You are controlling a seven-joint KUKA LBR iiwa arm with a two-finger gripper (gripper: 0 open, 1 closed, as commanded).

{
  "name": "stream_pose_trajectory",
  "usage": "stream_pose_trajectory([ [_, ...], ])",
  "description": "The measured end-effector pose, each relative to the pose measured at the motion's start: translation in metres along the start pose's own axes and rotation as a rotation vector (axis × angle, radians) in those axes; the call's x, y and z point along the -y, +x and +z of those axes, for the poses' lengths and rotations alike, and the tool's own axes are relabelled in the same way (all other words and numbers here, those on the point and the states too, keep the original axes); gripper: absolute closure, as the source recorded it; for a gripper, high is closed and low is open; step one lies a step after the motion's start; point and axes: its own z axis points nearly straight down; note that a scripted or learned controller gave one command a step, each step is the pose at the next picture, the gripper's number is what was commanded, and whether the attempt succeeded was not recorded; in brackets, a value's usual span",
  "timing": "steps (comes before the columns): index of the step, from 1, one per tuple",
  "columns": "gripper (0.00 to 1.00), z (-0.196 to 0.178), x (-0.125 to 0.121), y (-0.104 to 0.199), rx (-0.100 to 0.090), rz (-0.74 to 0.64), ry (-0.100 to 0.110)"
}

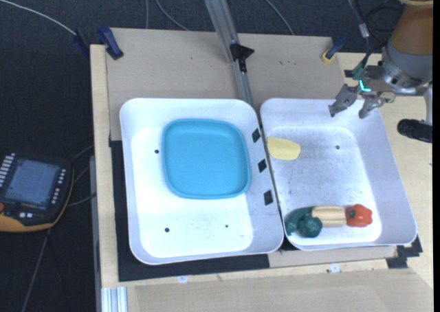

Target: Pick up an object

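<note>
My gripper [353, 106] hangs above the far right corner of the right bin [385, 166], open, with nothing between its fingers. A yellow lemon-like piece [283, 148] lies at the bin's left wall, well to the left of the gripper. Along the bin's near wall lie a dark green lump [304, 224], a tan bread-like roll [328, 216] and a red tomato-like piece [358, 216] in a row, far from the gripper.
The left bin [137, 166] holds a blue square plate [205, 158]. A metal pole [220, 12] slants down to the gap between the bins. Clamps sit at the board's far corners, cables on the dark floor, and a handheld pendant [31, 190] at left.
</note>
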Motion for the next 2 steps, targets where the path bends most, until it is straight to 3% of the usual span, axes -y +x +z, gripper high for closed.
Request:
stream_pose_trajectory([
  [1, 0.0, 0.0, 0.0, 0.0, 0.0, 0.0, 0.0],
  [2, 0.0, 0.061, 0.007, -0.003, -0.001, 0.001, 0.006],
])
